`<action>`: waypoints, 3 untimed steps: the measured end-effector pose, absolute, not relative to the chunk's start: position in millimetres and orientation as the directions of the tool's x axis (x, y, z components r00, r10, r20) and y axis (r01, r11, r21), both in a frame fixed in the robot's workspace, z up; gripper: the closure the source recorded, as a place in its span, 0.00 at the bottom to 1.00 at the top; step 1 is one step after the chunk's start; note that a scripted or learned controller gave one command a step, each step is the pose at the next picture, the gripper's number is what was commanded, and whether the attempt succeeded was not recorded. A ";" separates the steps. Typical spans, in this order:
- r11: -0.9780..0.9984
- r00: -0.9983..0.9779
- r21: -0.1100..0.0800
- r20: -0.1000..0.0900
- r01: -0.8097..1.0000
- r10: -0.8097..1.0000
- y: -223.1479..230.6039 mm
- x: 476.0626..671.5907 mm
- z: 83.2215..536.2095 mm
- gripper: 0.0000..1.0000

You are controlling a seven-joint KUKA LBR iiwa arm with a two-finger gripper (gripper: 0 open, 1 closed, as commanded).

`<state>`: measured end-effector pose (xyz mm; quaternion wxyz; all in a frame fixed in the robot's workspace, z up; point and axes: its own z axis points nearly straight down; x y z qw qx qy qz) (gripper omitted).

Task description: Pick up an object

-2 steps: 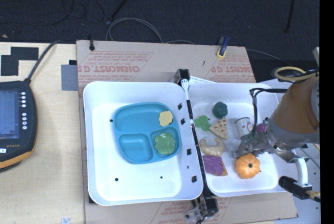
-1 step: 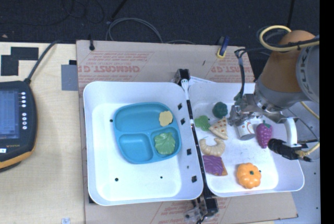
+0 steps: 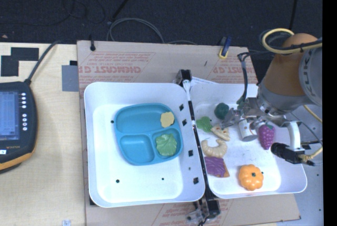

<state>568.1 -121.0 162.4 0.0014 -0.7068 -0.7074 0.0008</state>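
Observation:
My gripper [image 3: 235,120] is low in the right bin [image 3: 293,184], near its middle, under the grey arm with the orange band [image 3: 287,69]. A dark green round piece [image 3: 221,110] lies just to its left, and a beige piece [image 3: 221,133] and a green leafy piece [image 3: 204,125] lie at its lower left. Purple grapes [image 3: 266,135] rest just right of it, beside the wrist. Nearer the front are a curled shrimp-like piece [image 3: 213,147], a purple slab [image 3: 216,167] and an orange pumpkin [image 3: 250,177]. I see nothing held.
The left bin [image 3: 100,167] holds a blue divided plate [image 3: 138,138] with a yellow piece [image 3: 167,119] and a green lettuce piece [image 3: 166,144]. A ridge [image 3: 190,130] divides the two bins. A teach pendant [image 3: 13,119] lies far left on the bench.

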 end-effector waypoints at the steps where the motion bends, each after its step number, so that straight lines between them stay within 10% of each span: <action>1: 0.002 -0.002 0.009 -0.006 1.000 1.000 -182.5 640.5 225.2 0.00; 2: 0.003 -0.003 -0.006 0.002 1.000 1.000 -126.6 636.1 80.5 0.00; 3: 0.005 -0.005 -0.003 0.000 1.000 1.000 -128.9 637.9 97.8 1.00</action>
